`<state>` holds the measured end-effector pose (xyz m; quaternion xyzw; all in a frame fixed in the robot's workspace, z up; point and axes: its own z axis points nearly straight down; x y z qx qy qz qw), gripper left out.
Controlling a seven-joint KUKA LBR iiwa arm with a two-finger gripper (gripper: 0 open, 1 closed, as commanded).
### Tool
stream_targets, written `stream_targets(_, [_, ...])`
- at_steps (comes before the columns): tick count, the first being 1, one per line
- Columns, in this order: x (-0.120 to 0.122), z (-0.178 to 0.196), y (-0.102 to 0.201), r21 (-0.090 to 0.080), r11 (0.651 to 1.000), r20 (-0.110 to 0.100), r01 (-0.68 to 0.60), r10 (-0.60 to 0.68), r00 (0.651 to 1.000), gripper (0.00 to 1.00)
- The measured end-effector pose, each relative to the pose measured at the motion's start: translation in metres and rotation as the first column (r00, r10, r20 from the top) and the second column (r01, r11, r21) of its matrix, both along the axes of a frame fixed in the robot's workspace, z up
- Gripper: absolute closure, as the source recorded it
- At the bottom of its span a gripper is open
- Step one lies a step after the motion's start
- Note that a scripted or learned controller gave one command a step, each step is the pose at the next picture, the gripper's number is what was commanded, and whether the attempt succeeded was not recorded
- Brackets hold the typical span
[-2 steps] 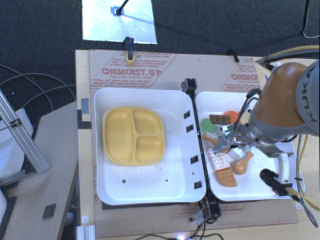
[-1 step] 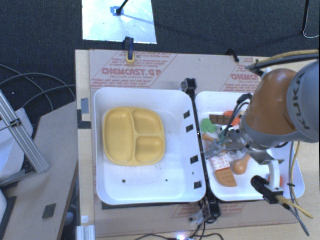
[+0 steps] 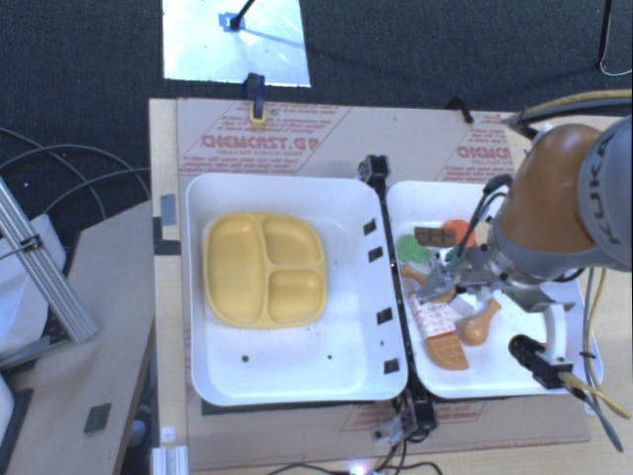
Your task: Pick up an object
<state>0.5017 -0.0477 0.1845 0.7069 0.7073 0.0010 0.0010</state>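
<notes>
The two white bins (image 3: pixel 287 191) are looking like smooth, slightly glossy plastic. The yellow divided tray (image 3: pixel 265 268) is showing a soft plastic sheen. Printed brown cardboard (image 3: pixel 326 137) is lying matt beneath them.

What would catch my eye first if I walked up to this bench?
Probably the big yellow divided tray, lying alone in the left white bin. Next, the grey and orange arm leaning in from the right over the right bin, above a jumble of small toy foods such as a drumstick.
</notes>
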Motion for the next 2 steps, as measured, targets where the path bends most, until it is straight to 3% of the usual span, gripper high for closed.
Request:
stream_targets(1, [-0.011,0.000,0.096,0.004,1.000,-0.002,-0.013,0.013,1.000,0.00])
stream_targets(2, [-0.009,0.010,0.090,0.002,1.000,0.001,-0.005,0.005,1.000,1.00])
